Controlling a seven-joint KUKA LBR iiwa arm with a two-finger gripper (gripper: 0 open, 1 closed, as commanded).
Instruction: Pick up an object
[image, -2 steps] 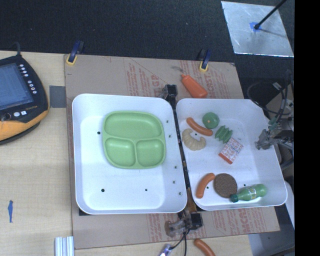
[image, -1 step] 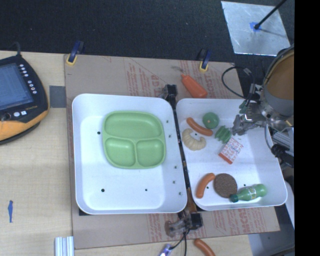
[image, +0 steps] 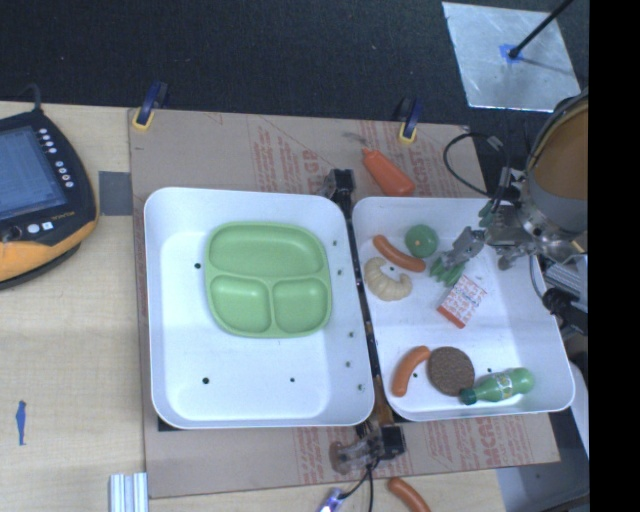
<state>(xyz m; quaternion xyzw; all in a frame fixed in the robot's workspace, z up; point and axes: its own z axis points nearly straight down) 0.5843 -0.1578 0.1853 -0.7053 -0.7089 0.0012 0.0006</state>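
Objects for picking were seen scattered in the right bin (image: 545, 330). Whether the fingers were spread or closed could not be told. The gripper (image: 462, 247) was recorded low over that bin's upper part, just right of the green ball (image: 421, 239) and above the red-and-white packet (image: 462, 299). A sausage (image: 398, 253) and croissant (image: 388, 280) lay left of the ball. Along the bin's near edge lay another sausage (image: 409, 369), a brown cookie (image: 451, 369) and a green bottle (image: 498, 386).
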